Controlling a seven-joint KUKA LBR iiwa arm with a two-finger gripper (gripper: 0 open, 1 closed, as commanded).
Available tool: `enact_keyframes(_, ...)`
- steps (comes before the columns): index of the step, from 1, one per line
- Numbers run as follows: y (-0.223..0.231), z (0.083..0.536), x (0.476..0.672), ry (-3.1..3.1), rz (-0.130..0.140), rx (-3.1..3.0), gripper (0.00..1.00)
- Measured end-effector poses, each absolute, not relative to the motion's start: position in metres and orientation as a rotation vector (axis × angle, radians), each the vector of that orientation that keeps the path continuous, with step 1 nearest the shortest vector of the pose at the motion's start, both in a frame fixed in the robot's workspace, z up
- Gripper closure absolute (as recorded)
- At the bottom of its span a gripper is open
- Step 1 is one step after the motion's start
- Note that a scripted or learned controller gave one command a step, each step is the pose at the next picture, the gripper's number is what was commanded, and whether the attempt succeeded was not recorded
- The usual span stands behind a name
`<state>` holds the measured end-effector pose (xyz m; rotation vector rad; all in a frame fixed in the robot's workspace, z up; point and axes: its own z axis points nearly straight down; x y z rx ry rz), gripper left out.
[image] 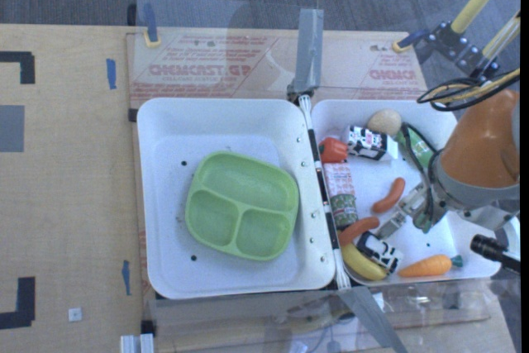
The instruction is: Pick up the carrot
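Robot lab: taped bench [66, 178], two white bins [157, 145].

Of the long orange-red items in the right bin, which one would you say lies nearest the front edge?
The carrot, bright orange with a green tip at its right end, lies nearest the front edge. The two redder sausages lie farther back, toward the bin's middle.

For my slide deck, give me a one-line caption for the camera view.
Arm over right bin, carrot lying near its front edge; green plate in left bin.

Faint red lettering, perhaps "CHEMCAST", on the clear sheet [216, 60] behind the bins [165, 178].
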<state>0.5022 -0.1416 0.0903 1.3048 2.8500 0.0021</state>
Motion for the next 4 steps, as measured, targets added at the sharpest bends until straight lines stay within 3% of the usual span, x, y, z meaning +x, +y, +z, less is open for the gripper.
enact_keyframes(1,-0.159,0.143,0.48,2.873,0.001,1.26,0.0)
enact_keyframes(2,-0.173,0.107,0.485,3.009,-0.002,0.832,0.0)
enact_keyframes(3,-0.163,0.128,0.499,3.056,0.0,0.7,0.0)
enact_keyframes(4,-0.203,0.088,0.484,3.068,0.0,0.604,0.0)
